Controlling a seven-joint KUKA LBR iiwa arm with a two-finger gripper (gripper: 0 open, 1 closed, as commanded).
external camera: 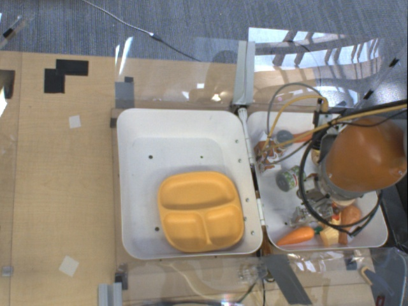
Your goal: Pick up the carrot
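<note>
Jaws' state can't tell; gripper (310, 214) just abv carrot (296, 236), rt bin (271, 190)

The jaws are hidden beneath the orange band (363, 158) of the arm, so their state cannot be told. Much of the right bin (271, 231) is covered by the arm and its looping cables (299, 107). The carrot (296, 236) is seen near the bin's lower rim, but its leafy end is partly screened by cables. The small items beside it (338, 225) are crowded under the wrist and cannot be identified. A small greyish object (287, 180) near the bin's middle is too blurred to be named. The arm is cut off by the right edge.
</note>
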